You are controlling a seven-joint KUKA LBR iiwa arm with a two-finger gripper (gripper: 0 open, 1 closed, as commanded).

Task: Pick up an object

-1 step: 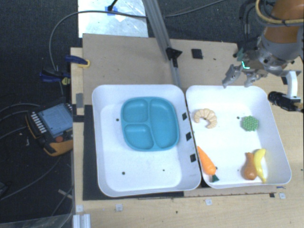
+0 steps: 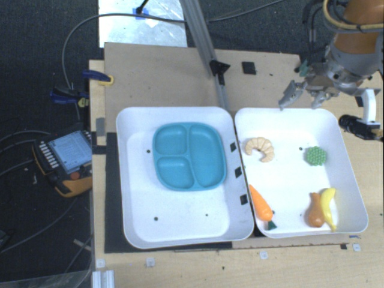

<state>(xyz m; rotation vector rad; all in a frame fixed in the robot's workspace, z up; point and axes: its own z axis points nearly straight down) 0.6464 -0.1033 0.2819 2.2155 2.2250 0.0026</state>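
Two shallow white bins sit side by side on the tan tabletop [image 2: 168, 71]. The left bin [image 2: 138, 221] holds a blue divided plate [image 2: 189, 156] with three compartments, lying flat in the bin's upper half. The right bin [image 2: 288, 125] holds the toy foods: a tan croissant [image 2: 260, 148] near its upper left corner, a green bumpy ball that looks like broccoli [image 2: 315, 156] towards the right wall, an orange carrot [image 2: 261, 204] with a small green tip lying along the left wall near the front, and a yellow banana [image 2: 328, 206] touching a brown pear-shaped piece [image 2: 314, 212] at the front right. The croissant, broccoli and carrot lie well apart from one another. The arm comes in at the upper right, its orange band [image 2: 360, 8] above the grey wrist, and the gripper [image 2: 302, 96] hangs over the far rim of the right bin, above the tabletop just behind that rim. Its two fingers [image 2: 288, 95] stand spread apart with nothing between them, pointing down and away from every toy in the bin. A grey metal pole [image 2: 201, 32] slants across the tabletop behind the bins, and a handheld pendant [image 2: 66, 161] with cables lies on the dark floor to the left.
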